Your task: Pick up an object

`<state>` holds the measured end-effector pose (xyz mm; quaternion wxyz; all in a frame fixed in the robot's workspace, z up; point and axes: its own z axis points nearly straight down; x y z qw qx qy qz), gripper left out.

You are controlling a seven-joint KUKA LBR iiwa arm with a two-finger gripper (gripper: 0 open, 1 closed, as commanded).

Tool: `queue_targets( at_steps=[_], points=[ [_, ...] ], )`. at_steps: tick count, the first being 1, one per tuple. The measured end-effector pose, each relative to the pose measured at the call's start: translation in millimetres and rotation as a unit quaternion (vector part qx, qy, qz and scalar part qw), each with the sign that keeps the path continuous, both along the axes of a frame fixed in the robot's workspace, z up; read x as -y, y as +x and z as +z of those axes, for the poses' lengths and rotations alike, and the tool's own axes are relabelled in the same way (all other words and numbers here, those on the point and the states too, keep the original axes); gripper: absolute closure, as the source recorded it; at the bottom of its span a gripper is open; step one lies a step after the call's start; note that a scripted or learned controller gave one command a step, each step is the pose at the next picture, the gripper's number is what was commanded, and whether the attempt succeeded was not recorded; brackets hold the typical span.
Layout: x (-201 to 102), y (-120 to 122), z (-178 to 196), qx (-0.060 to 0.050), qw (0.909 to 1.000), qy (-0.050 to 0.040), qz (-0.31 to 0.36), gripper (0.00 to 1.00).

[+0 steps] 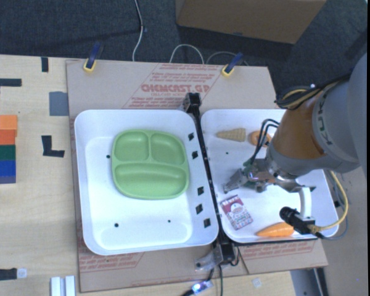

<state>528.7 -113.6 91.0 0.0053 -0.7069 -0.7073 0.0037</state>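
And here is the grey arm (324,125), orange band (296,134) showing above the wrist, reaching in from the right and leaning low over the right bin (308,234). The pincer (242,179) sits down near the bin floor, roughly mid-bin, its dark fingers (233,180) spread apart and pointing left toward the divider, with nothing visible between them. Just below and slightly left of those fingers lies a small red-and-white packet (236,211), flat on the white floor, near but apart from the pincer. Further right, close to the front wall, an orange carrot (275,230) lies on its side. Up toward the back of the same bin rests a tan cone (232,134), tip to the left, with a small orange piece (254,137) just beside it, partly hidden by the arm. Over in the left bin (86,184) a green divided plate (150,164) lies flat, well apart from the action. Both bins sit on a cardboard sheet (172,85) on the bench (24,227), with coloured blocks (1,150) stacked at the far left edge.
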Motion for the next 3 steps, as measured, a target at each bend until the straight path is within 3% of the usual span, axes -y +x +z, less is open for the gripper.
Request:
queue_targets(
  at_steps=[1,2,3],
  points=[
    [0,0,-8,0.005,1.0000,-0.0011,0.000,0.00],
    [0,1,1,0.004,1.0000,-0.0020,0.001,1.00],
    [-9,-2,47,0.006,1.0000,-0.0009,0.001,1.00]
  ],
)
